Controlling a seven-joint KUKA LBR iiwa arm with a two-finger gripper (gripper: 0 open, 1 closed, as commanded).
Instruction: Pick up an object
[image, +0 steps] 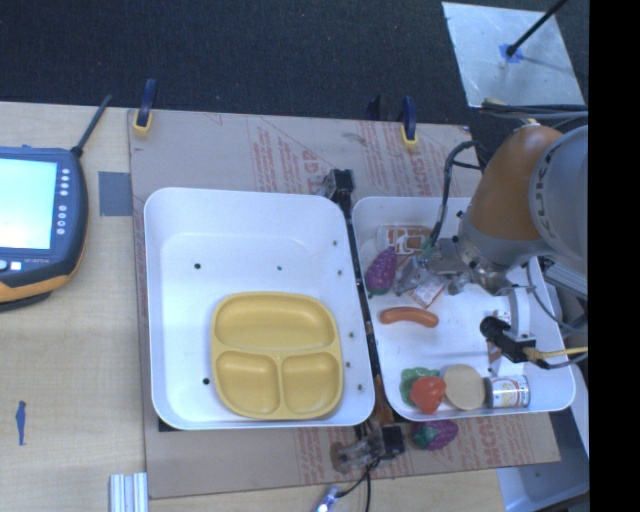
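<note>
Bench: wood top with a cardboard sheet (290, 150) clamped along the far edge, two white bins sitting on it side by side, rims nearly touching in the middle.
Left bin (170, 230): roomy, holds just a yellow divided plate (277, 353) toward the near side, so the far half is bare white floor.
Right bin (545, 395): way more crowded, and the arm comes in over its far right corner.
Gripper (432, 268): down low at the far end of the right bin, right over a small packet (430, 292); can't tell how the fingers are set from this angle.
Purple fruit (381, 269): just left of the gripper, close to the bin's left wall.
Sausage (408, 317): lying across the middle, a bit nearer than the gripper, with bare floor to its right.
Near edge: green and red vegetable (424, 389), tan disc (464, 387) and a small can (510, 392) lined up along the rim.
Outside: a purple toy (436, 433) on the cardboard just past the near rim; a tablet (35, 225) off to the far left.
</note>
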